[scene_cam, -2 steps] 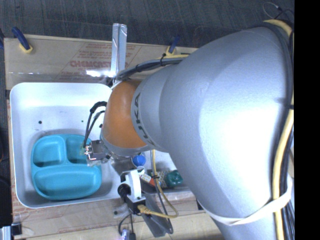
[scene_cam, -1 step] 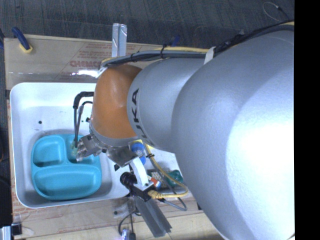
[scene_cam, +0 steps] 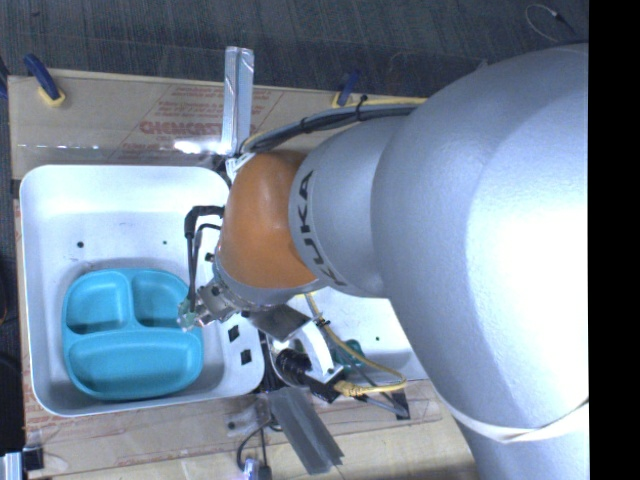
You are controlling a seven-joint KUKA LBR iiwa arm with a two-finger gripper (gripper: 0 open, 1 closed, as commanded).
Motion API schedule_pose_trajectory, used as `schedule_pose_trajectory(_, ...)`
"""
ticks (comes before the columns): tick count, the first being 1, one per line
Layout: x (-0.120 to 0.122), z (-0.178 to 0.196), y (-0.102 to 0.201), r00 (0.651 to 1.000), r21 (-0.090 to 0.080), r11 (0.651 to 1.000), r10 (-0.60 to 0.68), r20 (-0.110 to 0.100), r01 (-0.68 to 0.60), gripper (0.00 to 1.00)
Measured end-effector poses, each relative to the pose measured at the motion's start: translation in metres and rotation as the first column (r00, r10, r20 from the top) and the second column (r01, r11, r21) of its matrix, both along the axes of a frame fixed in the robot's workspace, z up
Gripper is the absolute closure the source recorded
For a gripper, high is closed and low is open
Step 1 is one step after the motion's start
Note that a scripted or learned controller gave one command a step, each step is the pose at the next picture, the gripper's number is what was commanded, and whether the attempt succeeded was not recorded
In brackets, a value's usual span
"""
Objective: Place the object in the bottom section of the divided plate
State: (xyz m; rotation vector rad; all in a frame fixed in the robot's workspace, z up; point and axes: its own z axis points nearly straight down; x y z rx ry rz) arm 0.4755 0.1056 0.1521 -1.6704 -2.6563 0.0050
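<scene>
The grey arm with its orange band (scene_cam: 262,223) reaches in from the right across the right white bin (scene_cam: 385,328), its wrist bent down over the divider between the bins. The tool (scene_cam: 195,313) hangs at the right rim of one light-blue, three-section plastic divided plate (scene_cam: 130,333), which lies in the left shallow white bin (scene_cam: 60,208). Whether the tool is clenched cannot be told; the object cannot be made out.
</scene>
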Motion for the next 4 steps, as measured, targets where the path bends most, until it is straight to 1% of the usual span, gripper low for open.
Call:
schedule_pose_trajectory(1, 0.004, -0.034, 0.065, 0.826, 0.005, 0.826, 0.563, -0.001, -0.563, 1.00)
schedule_pose_trajectory(2, 0.001, 0.049, 0.113, 0.627, 0.000, 0.627, 0.779, 0.006, -0.779, 1.00)
schedule_pose_trajectory(3, 0.030, -0.045, 0.114, 0.733, -0.004, 0.733, 0.680, 0.017, -0.680, 1.00)
schedule_pose_trajectory(4, 0.013, -0.045, 0.059, 0.695, -0.016, 0.697, 0.716, 0.059, -0.717, 1.00)
